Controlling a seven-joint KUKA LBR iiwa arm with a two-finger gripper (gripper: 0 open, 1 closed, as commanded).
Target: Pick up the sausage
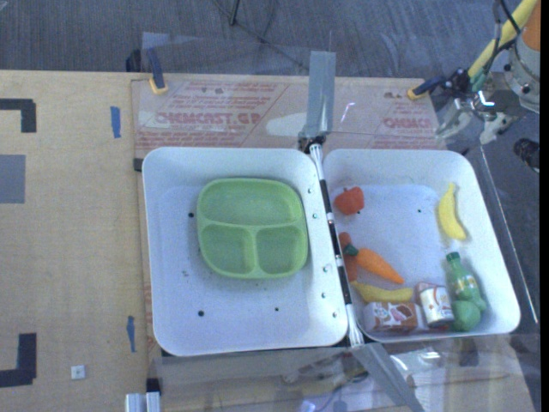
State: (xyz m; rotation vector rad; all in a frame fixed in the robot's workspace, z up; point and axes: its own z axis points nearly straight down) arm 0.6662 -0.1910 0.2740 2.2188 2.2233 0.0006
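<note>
Camera view: end effector [467,114] hovers at upper right of frame, beyond the right bin [506,269], fingers apart, holding nothing. Sausage [348,257], apparently the reddish piece by the bin's left wall, lies untouched. Approach, grasp, lift all remain.

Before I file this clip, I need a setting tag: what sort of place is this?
Probably a robot lab's pick-and-place bench: two white bins side by side, toy food like a carrot and banana, and cables trailing on carpet.
</note>
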